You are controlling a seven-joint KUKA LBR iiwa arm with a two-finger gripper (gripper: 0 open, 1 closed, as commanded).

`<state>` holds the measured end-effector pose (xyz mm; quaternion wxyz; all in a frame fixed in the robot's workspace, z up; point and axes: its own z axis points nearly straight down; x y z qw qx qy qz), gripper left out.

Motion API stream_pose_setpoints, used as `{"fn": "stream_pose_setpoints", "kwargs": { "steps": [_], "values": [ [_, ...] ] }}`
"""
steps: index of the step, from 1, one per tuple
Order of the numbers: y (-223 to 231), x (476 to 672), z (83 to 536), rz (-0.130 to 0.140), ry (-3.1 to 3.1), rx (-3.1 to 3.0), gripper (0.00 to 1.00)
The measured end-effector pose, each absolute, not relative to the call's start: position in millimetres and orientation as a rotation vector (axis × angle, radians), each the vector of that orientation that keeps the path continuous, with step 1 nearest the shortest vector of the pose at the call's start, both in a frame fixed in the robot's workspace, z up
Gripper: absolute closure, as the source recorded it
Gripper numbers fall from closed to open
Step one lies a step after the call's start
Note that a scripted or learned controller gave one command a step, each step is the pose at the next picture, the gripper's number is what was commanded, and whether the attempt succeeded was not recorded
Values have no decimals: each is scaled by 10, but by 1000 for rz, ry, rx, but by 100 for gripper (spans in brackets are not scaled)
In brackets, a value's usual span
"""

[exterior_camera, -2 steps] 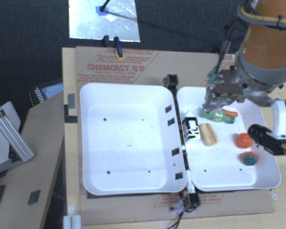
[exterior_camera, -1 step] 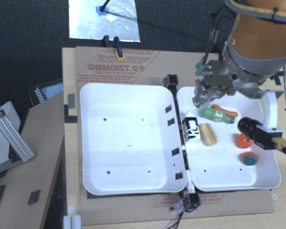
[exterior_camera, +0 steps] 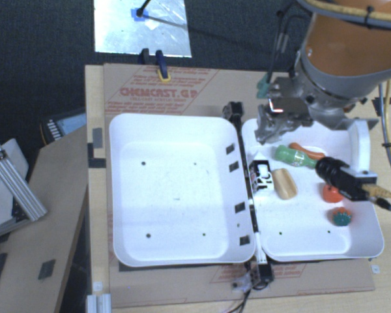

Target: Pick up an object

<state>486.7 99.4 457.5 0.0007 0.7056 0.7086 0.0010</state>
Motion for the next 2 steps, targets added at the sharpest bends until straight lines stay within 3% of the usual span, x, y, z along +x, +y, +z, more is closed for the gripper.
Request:
{"fn": "stream_pose_setpoints", "kwargs": {
  "steps": [1, 2],
  "values": [
    [438, 4865, 3801, -7, 2217, 2228, 100],
    [-27, 4872, 3733, 2, 2218, 2222, 100]
  ]
}}
